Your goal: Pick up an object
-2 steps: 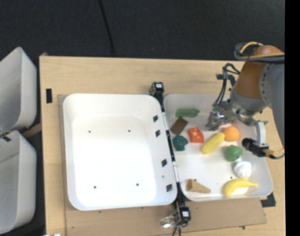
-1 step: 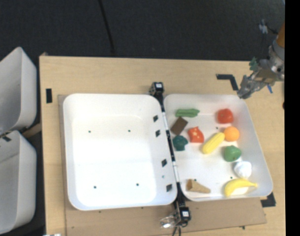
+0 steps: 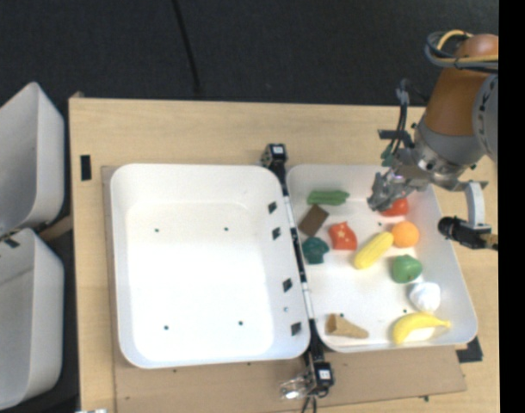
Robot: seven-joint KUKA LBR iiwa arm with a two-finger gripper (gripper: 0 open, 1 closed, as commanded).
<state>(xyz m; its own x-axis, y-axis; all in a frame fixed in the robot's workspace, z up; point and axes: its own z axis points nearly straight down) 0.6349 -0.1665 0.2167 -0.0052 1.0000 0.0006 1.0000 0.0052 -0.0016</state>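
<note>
The right bin (image 3: 366,295) holds several toy foods. Among them are a green pod (image 3: 329,197), a brown block (image 3: 312,220), a red piece (image 3: 342,235), a teal piece (image 3: 314,249) and a yellow corn cob (image 3: 372,249). There are also an orange (image 3: 404,233), a green round piece (image 3: 405,268), a white piece (image 3: 425,296), a banana (image 3: 417,326) and a tan wedge (image 3: 344,326). My gripper (image 3: 384,196) hangs low over the bin's far right part, right beside a small red object (image 3: 398,206) that it partly hides.
The left bin (image 3: 202,265) sits next to the right one, with a black-clipped divider rim (image 3: 290,231) between them. The arm's grey body and orange band (image 3: 456,101) rise over the bench's far right corner. White boxes (image 3: 17,231) stand off the bench to the left.
</note>
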